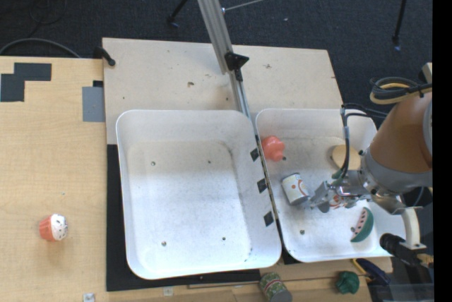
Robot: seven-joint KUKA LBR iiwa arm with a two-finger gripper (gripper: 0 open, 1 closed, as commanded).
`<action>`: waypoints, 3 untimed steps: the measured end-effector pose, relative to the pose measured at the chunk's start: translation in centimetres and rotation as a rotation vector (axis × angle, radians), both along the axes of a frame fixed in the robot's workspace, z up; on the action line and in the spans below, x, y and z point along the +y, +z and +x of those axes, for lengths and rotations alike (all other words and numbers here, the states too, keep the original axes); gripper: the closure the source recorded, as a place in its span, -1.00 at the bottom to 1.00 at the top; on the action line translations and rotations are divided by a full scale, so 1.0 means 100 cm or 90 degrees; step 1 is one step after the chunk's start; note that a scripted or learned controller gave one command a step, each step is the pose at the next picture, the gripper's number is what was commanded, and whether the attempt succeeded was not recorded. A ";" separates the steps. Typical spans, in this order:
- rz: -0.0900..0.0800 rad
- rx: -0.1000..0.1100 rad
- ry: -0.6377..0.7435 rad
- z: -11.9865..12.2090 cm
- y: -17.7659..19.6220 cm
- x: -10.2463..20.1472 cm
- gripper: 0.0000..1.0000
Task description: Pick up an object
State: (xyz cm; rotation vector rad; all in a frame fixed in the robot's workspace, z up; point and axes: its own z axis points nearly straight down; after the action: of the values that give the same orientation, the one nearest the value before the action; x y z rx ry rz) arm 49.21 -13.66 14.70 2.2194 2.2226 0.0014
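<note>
I see the arm (402,145) coming in from the right edge, its orange band broad in the frame, grey wrist below it angling down and to the left. Gripper (323,197) sits low at the end of the wrist, pointing left. From my view its tip is a dark, cluttered shape I can't resolve

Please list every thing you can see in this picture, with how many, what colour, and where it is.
bins: two, white, side by side on the bench
orange-pink object: one, right bin, upper left
small can: one, grey-white, right bin, beside the pincer
watermelon slice toy: one, green and red, right bin, lower right
round tan piece: one, right bin, partly hidden
orange-white toy: one, wooden surface, far left
green toy: one, below right bin
arm: one, grey, orange band
pincer: one, over right bin
</note>
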 end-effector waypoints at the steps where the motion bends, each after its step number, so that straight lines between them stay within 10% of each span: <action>1: 0.000 -0.001 0.000 -0.001 0.062 0.001 1.00; 3: 0.002 0.003 0.002 0.004 0.091 0.059 1.00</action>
State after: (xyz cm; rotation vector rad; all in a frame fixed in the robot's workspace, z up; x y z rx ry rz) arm 49.61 -7.71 23.83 2.2192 2.2303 -0.0002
